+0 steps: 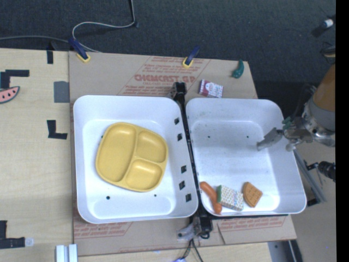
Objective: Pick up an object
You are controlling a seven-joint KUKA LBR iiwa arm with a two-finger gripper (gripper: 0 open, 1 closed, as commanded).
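Observation:
Three small items lie along the near edge of the right bin: an orange carrot-like toy, a pale block with a green end and a brown waffle-like piece. My gripper hangs over the bin's right side, up and to the right of these items and apart from them. Nothing is seen held in it. The grey wrist sits just past the bin's right rim.
The left bin holds a yellow divided plate. On the cardboard behind the bins lie a small red-and-white packet and a green piece. Black clips join the two bins.

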